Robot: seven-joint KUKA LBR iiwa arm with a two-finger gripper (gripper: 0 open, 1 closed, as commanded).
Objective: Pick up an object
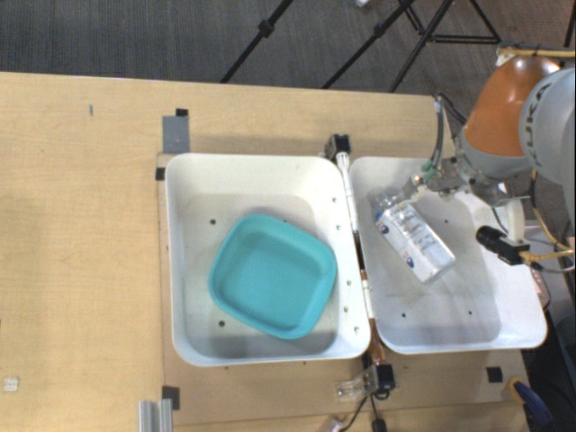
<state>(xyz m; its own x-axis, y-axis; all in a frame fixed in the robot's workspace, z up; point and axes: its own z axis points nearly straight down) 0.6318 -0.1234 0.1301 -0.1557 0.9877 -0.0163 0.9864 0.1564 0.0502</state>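
Far left of my gripper (430, 180), teal dish (273, 275) sits in left bin (180, 268). Just below-left of it, clear plastic packet (414, 238) lies in right bin (477, 327), apparently touching its tip. Whether it grips anything, I cannot tell.

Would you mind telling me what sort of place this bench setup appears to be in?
Probably a robotics lab or test cell: a pale wooden bench bears two shallow white plastic bins, a grey arm with an orange band reaches in, and black tripod legs stand on grey carpet behind.
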